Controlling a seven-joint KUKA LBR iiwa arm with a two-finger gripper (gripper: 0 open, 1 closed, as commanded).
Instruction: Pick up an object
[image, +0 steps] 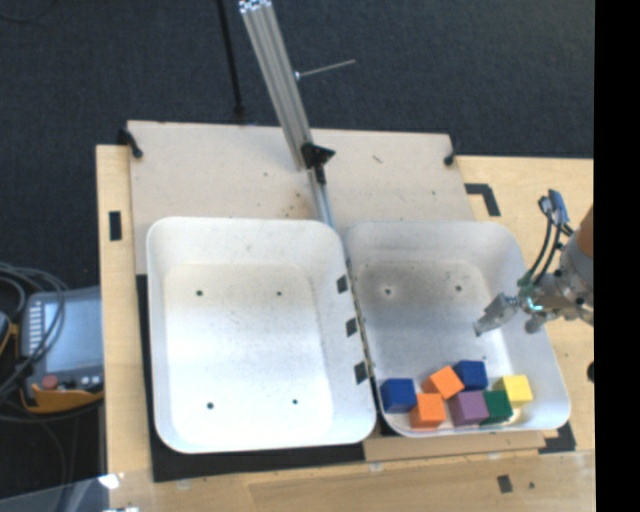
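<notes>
Several small coloured blocks lie bunched at the front of the right bin (430, 250): a blue one (398, 393), an orange one (446, 381), a second blue one (471, 374), a yellow one (516, 389), another orange one (430, 408), a purple one (466, 407) and a green one (497, 405). My gripper (513, 317) hangs over the right side of this bin, above and behind the blocks. Its fingers are spread open with nothing between them; the left finger (492, 316) points toward the bin floor.
The left bin (250, 240) sits beside the right one, their rims touching at the middle. A slanted metal pole (285, 95) rises from behind the bins. A control pendant with cables (55, 345) lies off the bench at the left.
</notes>
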